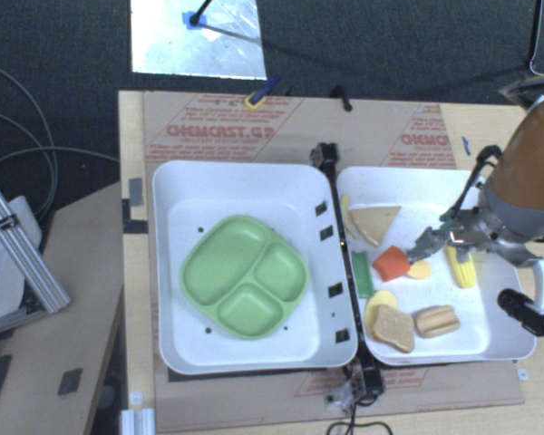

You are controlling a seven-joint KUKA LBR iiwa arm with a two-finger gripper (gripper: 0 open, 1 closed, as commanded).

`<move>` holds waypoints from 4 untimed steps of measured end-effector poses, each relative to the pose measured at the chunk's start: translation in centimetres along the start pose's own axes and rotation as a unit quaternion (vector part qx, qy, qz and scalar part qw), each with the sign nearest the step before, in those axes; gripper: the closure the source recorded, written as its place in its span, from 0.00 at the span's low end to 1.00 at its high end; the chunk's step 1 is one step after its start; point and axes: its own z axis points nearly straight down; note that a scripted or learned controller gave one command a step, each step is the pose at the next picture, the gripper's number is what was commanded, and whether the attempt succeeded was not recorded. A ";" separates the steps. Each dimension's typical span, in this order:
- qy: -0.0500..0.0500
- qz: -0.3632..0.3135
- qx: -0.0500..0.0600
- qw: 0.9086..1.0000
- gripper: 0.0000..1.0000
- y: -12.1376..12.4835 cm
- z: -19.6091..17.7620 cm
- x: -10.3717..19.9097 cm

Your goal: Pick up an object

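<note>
I'm looking down on a robotics lab, not a kitchen: the bench (91, 270) is plain board with a printed cardboard sheet (219, 127) laid under two shallow white bins (168, 270), black clips (325, 155) joining them. Dark carpet (54, 25) runs around it, with loose cables (36, 152) trailing across, a shiny metal plate (196, 24) on the floor and an aluminium extrusion frame (18, 252) at my left. The food in the right bin is plastic toy stuff, and a green divided plate (244, 275) sits in the left

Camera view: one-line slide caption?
Claw over the right bin near the red piece among toy foods; green divided plate in the left bin.
</note>
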 end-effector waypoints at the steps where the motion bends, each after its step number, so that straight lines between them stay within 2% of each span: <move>1: 0.001 0.002 0.002 1.000 0.00 -3.3 12.0 0.8; 2: 0.001 0.001 -0.002 1.000 1.00 -2.9 10.3 0.8; 3: 0.001 -0.004 -0.005 1.000 1.00 -2.9 1.0 6.9; 4: 0.000 -0.002 -0.001 1.000 1.00 -3.0 0.3 9.0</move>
